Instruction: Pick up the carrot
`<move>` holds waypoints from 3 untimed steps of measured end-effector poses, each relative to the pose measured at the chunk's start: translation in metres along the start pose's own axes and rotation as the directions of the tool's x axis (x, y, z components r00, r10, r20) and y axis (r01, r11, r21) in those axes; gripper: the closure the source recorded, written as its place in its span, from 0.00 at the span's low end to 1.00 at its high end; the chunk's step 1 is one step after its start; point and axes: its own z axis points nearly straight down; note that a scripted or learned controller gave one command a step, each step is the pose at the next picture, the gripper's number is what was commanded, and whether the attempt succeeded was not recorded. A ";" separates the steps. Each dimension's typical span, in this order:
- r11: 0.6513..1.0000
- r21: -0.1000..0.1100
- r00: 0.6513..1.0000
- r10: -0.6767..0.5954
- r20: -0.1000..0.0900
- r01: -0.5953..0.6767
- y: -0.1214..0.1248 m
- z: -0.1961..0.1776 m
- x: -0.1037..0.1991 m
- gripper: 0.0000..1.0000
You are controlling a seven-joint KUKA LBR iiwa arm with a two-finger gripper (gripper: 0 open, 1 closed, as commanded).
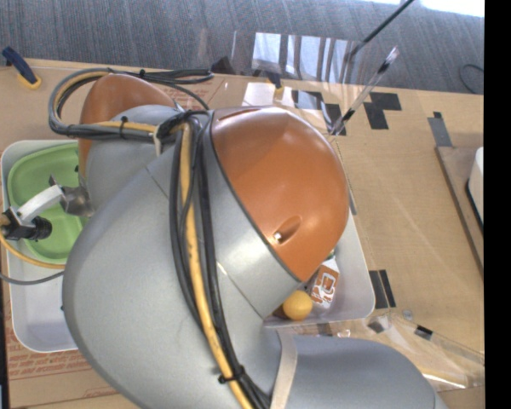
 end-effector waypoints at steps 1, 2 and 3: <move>0.993 -0.005 0.993 0.116 -0.021 -0.116 -0.017 -0.083 -0.011 1.00; 0.993 -0.001 0.991 0.120 -0.052 -0.120 0.041 -0.192 -0.003 1.00; 0.993 0.002 0.993 0.114 -0.033 -0.114 0.041 -0.077 -0.085 1.00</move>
